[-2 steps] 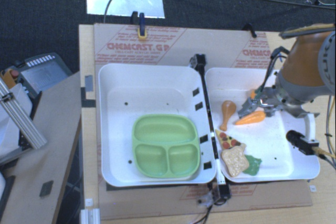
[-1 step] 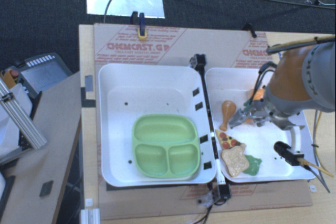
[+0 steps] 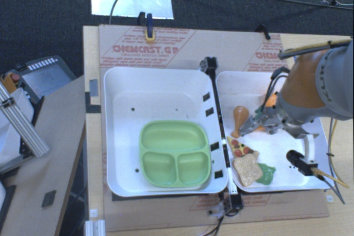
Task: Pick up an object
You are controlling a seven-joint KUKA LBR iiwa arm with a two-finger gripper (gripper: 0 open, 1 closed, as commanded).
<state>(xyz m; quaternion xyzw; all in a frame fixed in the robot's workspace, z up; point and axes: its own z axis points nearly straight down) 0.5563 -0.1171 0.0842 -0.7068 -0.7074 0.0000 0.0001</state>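
Camera view: fixed overhead, slanted; entries run left to right.
Left bin (image 3: 123, 119): shallow, white, whole rim visible; holds one item.
Green tray (image 3: 176, 153): three-compartment plate, lying flat in the near half of the left bin, close to its near wall.
Right bin (image 3: 243, 85): shallow, white, just beside the left bin; its far-right corner and right wall are covered by the arm.
Brown piece (image 3: 240, 115): rounded head with a narrow stem, shaped like a drumstick or spoon, which of the two cannot be told; lies near the right bin's left wall, its lower end close to the gripper.
Pizza slice (image 3: 240, 147): small, red-spotted; lies just nearer than the brown piece, against the left wall.
Bread slice (image 3: 247, 168): tan, at the near-left corner, touching the pizza slice.
Green piece (image 3: 267, 173): leaf-like; its left part is tucked under the bread slice, shape unclear.
Gripper (image 3: 259, 123): low over the right bin's middle, just right of the brown piece; blurred and dark, so released or clenched cannot be told, nor any contact with the piece.
Arm (image 3: 311, 85): grey with an orange band, cut off at the right edge.
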